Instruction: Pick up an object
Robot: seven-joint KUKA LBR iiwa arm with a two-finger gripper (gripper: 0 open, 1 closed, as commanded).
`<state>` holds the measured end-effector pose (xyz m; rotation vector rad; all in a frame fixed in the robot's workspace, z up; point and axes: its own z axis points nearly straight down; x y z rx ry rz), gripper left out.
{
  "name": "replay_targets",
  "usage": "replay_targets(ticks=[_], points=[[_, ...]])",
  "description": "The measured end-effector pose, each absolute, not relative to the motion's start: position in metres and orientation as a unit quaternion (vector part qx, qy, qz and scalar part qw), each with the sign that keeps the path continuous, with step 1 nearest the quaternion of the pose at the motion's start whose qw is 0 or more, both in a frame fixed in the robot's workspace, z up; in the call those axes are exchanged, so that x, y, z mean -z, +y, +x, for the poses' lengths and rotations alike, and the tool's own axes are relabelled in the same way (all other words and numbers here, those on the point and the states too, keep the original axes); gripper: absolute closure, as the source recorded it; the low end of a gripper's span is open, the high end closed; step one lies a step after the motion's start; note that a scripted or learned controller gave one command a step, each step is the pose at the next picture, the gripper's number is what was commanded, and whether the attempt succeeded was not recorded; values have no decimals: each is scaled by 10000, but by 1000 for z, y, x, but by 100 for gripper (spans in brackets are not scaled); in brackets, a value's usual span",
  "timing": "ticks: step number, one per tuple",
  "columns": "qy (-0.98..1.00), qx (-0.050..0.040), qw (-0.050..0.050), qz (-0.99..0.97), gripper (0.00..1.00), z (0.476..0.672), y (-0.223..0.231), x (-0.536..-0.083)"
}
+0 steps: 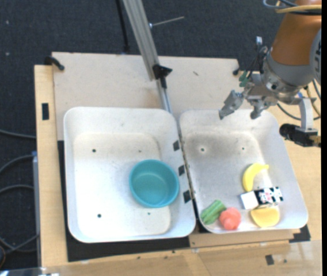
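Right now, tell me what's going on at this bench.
The grey and orange arm is reaching in from the right, its hand open above the far edge of the right bin, holding nothing. A banana, a red ball, a green piece and other small items sit untouched at that bin's near end. A blue bowl sits in the left bin.
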<state>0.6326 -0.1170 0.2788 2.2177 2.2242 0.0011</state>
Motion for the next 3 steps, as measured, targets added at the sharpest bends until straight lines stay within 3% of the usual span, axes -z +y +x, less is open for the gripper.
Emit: replay_targets(ticks=[1, 3], points=[[7081, -3, 3, 7061, 0, 633, -117, -279], [7063, 25, -16, 7079, 0, 622, -119, -156]])
